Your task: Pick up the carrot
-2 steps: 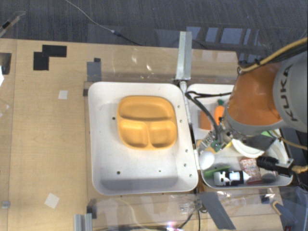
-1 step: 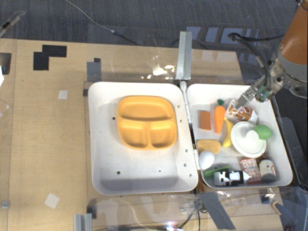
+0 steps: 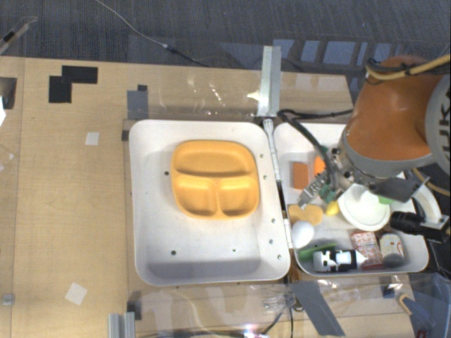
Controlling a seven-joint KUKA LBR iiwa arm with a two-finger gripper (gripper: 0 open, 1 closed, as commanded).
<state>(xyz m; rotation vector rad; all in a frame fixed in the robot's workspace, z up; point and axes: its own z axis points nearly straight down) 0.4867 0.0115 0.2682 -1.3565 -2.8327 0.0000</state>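
Orange carrot [image 3: 319, 165] beside hand [image 3: 315, 189]

From my screen the table [image 3: 63, 210] looks like pale, matt wood with a faint grain. Both bins, left [image 3: 151, 259] and right [image 3: 292, 143], read as smooth white plastic with a dull sheen. The yellow divided tray [image 3: 215, 178] looks like smooth moulded plastic, softly glossy. An upright post [image 3: 270, 79] between the bins has a brushed-metal look. The arm's orange band [image 3: 387, 118] appears smooth and satiny.
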